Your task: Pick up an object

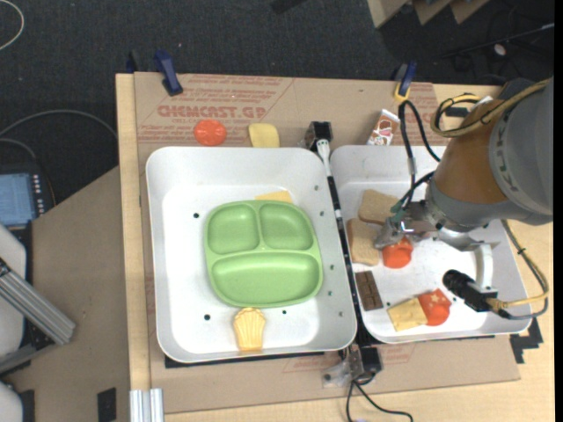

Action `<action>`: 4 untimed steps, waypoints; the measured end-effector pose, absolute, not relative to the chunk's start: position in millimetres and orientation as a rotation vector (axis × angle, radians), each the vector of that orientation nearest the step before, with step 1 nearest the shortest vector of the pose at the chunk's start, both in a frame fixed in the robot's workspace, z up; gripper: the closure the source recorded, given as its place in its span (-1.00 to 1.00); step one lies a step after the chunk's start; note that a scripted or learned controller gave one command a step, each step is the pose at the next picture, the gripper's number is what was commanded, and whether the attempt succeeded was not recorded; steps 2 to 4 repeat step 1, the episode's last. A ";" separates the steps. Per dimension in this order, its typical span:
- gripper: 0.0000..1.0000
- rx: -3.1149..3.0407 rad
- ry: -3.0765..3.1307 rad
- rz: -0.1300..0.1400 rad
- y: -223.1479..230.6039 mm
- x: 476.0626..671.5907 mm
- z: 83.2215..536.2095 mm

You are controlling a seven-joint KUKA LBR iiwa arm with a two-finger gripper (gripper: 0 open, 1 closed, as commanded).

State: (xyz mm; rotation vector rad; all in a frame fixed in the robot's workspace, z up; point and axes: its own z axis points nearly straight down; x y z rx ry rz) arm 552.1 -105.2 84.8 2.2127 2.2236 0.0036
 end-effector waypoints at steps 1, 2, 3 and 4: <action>1.00 2.200 2.223 0.021 -38.0 649.4 192.7; 1.00 2.200 2.223 0.021 -38.0 649.4 192.7; 1.00 2.200 2.223 0.021 -38.0 649.4 192.7; 1.00 2.200 2.223 0.021 -38.0 649.4 192.7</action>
